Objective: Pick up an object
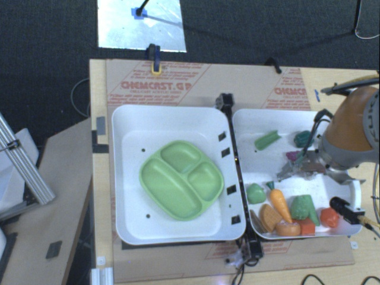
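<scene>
While over right bin [249, 126], arm [350, 129] mid-floor.

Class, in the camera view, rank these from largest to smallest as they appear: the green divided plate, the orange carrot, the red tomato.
1. green divided plate
2. orange carrot
3. red tomato

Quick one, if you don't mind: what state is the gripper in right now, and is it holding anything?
Gripper: low over the right bin, near the purple piece; open or shut cannot be told, and nothing visibly held.
</scene>
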Robot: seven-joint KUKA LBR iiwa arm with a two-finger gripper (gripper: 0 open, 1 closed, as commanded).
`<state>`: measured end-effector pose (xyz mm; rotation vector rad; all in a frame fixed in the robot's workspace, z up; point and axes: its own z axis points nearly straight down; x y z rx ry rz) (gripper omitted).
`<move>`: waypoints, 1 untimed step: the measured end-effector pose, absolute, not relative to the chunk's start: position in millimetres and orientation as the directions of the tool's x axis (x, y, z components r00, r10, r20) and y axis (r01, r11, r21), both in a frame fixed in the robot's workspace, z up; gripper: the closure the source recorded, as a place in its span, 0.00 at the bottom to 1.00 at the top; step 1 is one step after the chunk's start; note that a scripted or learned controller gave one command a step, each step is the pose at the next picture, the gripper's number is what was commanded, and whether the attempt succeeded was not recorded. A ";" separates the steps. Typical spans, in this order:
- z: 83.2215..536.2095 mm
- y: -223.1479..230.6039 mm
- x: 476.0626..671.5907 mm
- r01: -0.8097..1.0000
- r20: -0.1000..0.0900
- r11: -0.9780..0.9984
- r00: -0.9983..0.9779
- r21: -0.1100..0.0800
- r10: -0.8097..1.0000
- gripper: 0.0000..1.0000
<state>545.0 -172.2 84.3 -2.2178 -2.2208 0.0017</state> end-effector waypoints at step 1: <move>97.8 -172.8 546.6 1.000 -0.001 0.002 -0.002 0.003 1.000 1.00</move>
